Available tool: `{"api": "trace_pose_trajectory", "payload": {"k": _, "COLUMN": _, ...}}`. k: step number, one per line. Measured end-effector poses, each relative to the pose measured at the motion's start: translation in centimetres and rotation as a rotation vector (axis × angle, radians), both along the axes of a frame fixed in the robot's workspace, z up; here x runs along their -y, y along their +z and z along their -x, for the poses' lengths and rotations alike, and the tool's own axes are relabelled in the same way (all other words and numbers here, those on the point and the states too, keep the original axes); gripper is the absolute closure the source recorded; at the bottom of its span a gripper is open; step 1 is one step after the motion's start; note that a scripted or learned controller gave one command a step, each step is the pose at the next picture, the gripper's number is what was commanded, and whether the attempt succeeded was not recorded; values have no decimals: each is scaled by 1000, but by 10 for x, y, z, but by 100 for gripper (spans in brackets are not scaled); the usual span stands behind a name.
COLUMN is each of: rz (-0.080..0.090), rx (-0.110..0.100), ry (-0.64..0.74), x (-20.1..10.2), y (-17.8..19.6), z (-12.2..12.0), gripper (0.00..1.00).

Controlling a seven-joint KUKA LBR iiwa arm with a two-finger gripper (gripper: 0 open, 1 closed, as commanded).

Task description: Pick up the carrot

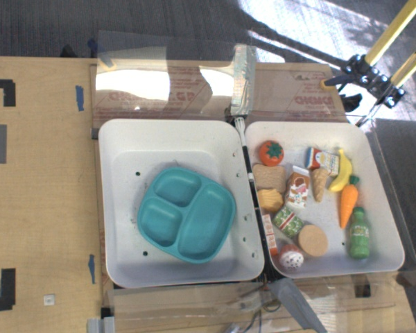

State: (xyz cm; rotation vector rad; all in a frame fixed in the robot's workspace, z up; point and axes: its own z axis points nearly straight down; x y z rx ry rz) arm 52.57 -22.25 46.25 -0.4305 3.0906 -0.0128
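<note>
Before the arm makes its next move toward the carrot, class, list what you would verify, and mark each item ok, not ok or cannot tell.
1. Carrot in plain sight in the right bin: ok.
2. Carrot top uncovered: ok.
3. Free room around carrot: not ok; banana at its leafy end, green bottle at its tip.
4. Carrot lying flat: ok.
5. Left bin holds the teal divided plate, away from the carrot: ok.
6. Jaws ready: cannot tell.

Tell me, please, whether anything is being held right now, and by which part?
Nothing is held: the carrot lies untouched in the right bin, beside the green bottle.
</note>
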Motion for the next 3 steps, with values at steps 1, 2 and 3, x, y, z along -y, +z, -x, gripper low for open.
{"api": "trace_pose_trajectory", "payload": {"k": 1, "rz": 3, "rx": 12, "ry": -1, "x": -1, "y": 13, "z": -2, "gripper": 100}}
{"api": "trace_pose_trajectory", "payload": {"k": 2, "rz": 5, "rx": 24, "ry": -1, "x": -1, "y": 26, "z": -4, "gripper": 100}}
{"api": "trace_pose_trajectory", "payload": {"k": 3, "rz": 2, "rx": -13, "ry": 389, "x": 0, "y": 24, "z": -37, "gripper": 100}}
